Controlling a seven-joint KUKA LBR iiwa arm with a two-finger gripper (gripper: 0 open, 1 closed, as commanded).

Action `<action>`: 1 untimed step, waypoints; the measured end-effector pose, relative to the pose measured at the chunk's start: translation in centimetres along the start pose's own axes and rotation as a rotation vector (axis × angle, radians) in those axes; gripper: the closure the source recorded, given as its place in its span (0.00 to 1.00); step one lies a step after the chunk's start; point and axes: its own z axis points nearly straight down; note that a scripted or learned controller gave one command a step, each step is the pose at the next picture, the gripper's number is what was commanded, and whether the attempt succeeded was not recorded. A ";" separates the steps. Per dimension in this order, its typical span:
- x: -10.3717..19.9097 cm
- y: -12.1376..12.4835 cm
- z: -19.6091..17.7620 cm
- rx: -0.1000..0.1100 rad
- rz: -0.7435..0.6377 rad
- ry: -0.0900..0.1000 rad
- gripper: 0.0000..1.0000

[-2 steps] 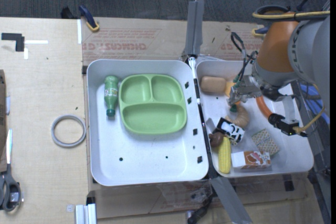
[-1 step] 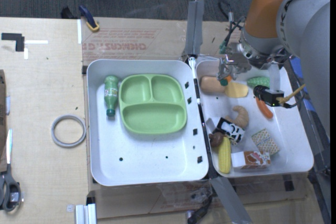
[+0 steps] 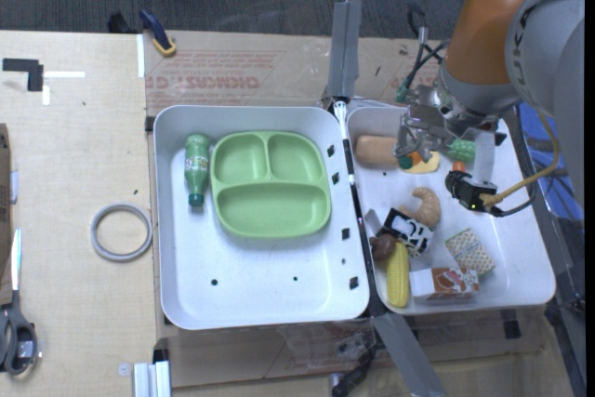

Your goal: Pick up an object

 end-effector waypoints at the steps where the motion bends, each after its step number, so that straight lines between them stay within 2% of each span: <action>1: 1.5 -1.9 2.9 0.001 0.033 0.000 1.00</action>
